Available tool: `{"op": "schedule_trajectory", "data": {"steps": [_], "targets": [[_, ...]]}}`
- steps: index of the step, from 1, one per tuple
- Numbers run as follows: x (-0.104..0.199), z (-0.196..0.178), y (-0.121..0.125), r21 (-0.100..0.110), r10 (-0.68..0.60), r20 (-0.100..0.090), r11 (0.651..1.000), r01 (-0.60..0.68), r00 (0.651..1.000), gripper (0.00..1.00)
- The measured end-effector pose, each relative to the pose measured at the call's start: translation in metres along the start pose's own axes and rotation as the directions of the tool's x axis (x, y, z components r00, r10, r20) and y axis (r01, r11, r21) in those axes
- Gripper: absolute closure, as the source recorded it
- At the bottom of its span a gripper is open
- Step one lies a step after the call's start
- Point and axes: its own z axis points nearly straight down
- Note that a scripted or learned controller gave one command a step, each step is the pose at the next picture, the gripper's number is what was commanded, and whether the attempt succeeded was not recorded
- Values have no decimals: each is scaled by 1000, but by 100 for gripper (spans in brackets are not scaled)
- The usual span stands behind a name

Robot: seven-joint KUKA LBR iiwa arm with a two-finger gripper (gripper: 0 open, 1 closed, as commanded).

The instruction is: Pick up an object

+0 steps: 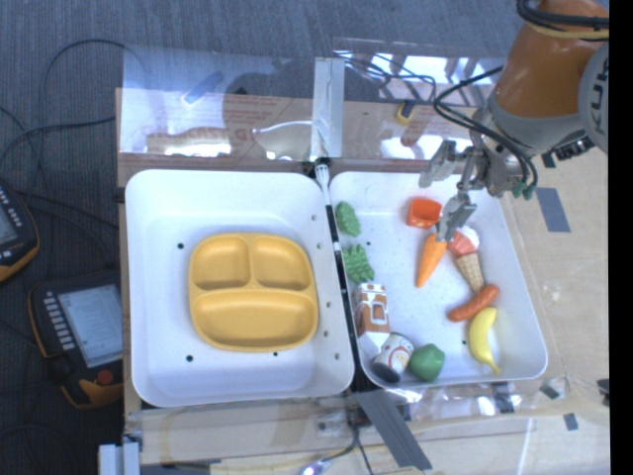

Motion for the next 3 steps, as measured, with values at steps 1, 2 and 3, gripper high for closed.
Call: {"op": "schedule_trajectory", "data": {"steps": [1,2,3], "targets": [[33,97,-27,-1,-75,-2,997,75,997,0],[39,135,-27,-1,-15,9,1000,15,1000,0],[36,123,-27,4,-16,16,1000,16,1000,100]]}}
